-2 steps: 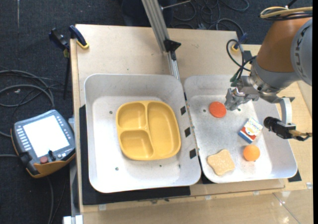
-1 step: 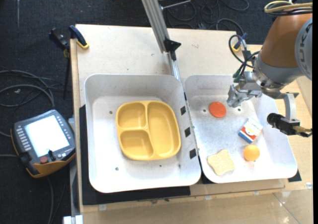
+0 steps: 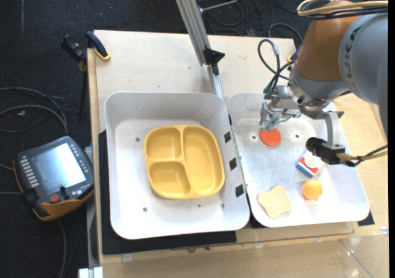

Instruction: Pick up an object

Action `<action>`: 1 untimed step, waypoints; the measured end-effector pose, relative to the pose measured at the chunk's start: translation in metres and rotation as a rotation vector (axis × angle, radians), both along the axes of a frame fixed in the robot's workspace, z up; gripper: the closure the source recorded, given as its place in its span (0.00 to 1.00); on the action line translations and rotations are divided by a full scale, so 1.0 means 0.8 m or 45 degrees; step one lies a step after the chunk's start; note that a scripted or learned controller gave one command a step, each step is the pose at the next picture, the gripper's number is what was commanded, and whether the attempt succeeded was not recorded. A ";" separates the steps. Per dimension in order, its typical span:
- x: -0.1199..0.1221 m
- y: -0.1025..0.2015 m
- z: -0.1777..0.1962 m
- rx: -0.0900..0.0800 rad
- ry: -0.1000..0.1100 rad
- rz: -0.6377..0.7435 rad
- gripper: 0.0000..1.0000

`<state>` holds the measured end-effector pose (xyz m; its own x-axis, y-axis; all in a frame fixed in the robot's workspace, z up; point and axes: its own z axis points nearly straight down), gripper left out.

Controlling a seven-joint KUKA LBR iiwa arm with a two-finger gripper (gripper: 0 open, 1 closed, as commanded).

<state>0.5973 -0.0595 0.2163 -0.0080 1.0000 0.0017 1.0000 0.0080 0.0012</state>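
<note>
camera view: fixed overhead slant; grey arm with orange band (image 3: pixel 336 49) reaches in from the right over the right bin.
left bin: shallow white bin (image 3: pixel 123 141) bearing a yellow three-compartment plastic tray (image 3: pixel 184 161), set roughly central; judged a drop-off place, not the pick source.
right bin: shallow white bin (image 3: pixel 345 200) holding the loose items, spread well apart, which judged leaves room for a descent on any one.
items: flat red-orange round disc (image 3: pixel 270 138) near the bin's upper middle; small orange ball (image 3: pixel 312 190); tan bread-slice shape (image 3: pixel 274 201) near the front edge; small blue, white and red block (image 3: pixel 307 166).
target: judged the red-orange disc.
tool: two-finger gripper (image 3: pixel 270 124) low over the disc's upper edge, at or near contact; finger spread cannot be told; nothing seen held between them.
stage: judged at the grasp attempt, not yet lifted.
</note>
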 end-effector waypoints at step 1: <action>0.013 0.065 0.011 0.001 -0.001 -0.001 1.00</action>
<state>0.6073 -0.0076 0.2252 -0.0075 1.0000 0.0021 1.0000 0.0075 0.0022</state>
